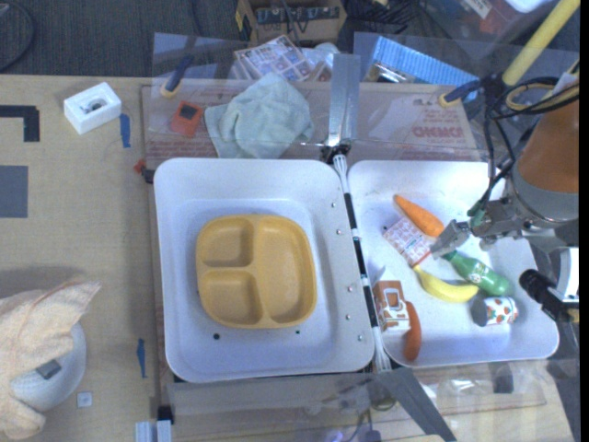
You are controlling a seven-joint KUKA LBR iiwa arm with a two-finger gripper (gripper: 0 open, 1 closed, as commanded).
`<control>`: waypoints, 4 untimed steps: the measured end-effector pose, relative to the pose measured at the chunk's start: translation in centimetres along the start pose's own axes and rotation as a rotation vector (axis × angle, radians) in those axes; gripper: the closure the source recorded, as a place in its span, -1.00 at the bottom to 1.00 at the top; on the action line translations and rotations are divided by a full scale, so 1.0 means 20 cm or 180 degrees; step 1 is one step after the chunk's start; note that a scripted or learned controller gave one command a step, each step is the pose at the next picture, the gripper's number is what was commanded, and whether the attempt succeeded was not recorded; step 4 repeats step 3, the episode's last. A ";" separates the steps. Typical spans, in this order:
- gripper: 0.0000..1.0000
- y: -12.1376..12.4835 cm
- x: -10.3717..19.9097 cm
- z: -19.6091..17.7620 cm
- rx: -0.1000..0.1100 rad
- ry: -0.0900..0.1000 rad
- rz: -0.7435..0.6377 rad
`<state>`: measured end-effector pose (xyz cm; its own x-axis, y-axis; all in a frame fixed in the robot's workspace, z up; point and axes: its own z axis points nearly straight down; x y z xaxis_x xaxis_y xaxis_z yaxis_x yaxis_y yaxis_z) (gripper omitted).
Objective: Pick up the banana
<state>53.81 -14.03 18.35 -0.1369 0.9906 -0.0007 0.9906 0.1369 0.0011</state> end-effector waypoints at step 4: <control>1.00 -0.03 0.21 -0.19 0.0002 0.0000 0.0584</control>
